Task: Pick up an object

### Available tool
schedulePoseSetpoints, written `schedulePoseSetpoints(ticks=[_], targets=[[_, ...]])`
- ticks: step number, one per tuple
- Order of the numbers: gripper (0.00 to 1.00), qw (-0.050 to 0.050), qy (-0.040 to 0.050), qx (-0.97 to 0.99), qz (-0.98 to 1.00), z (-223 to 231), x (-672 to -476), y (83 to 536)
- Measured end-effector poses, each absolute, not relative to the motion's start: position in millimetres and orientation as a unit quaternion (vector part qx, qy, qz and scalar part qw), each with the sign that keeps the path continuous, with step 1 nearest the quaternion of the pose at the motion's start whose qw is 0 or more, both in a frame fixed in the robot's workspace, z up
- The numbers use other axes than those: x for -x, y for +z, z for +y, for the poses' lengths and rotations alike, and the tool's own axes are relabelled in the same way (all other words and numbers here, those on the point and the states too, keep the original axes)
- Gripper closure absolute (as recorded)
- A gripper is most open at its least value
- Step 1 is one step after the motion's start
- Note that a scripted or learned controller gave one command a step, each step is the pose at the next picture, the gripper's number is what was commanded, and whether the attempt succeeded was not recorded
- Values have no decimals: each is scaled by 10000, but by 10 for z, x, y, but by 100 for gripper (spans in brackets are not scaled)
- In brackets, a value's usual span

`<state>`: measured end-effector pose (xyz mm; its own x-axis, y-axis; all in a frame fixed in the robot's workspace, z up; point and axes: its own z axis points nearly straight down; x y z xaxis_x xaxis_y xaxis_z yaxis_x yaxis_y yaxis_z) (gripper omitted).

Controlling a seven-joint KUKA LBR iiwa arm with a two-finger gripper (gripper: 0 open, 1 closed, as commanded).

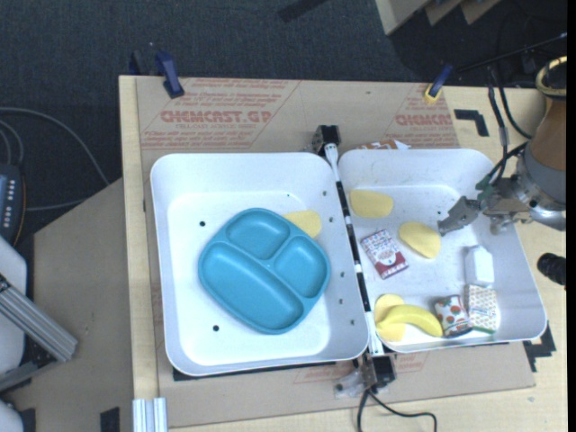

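The gripper (pixel 461 212), reaching in over the right bin (pixel 423 162) from its right edge with nothing between its fingers, whose spread I cannot tell, hangs just right of the yellow piece (pixel 419 239) lying mid-bin, its long axis running roughly toward the fingers.

Blue clamps (pixel 168 73) on bench (pixel 270 106); cables (pixel 54 142) left.

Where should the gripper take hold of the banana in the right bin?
Grip the banana across its middle, coming straight down from above: it lies flat with its long, curved body running left to right, and the right bin wall and a small carton crowd its ends.
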<state>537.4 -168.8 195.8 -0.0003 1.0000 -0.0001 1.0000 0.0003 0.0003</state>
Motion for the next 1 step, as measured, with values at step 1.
schedulePoseSetpoints(ticks=[1], targets=[[0, 0, 2, -7067, 7075, -1233, -5865, 844]])
